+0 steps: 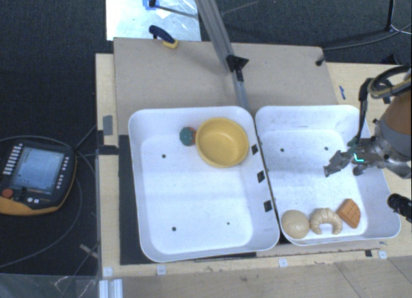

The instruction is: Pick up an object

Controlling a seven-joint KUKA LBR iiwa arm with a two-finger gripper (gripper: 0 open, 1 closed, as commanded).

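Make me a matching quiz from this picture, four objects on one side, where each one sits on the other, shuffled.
1. yellow bowl
2. small green ball
3. croissant
4. waffle piece

A. right bin, nearest its right wall
B. left bin, touching the bowl's left side
C. left bin, top right area
D. right bin, between the round bun and the waffle piece

Pairs: 1-C, 2-B, 3-D, 4-A

Your desk is a pale tan board, and two shallow white bins sit on it side by side, touching at their inner rims. The left bin is the larger; the right bin reaches toward the desk's right edge. At the far left corner you have a small blue-and-yellow clamp.
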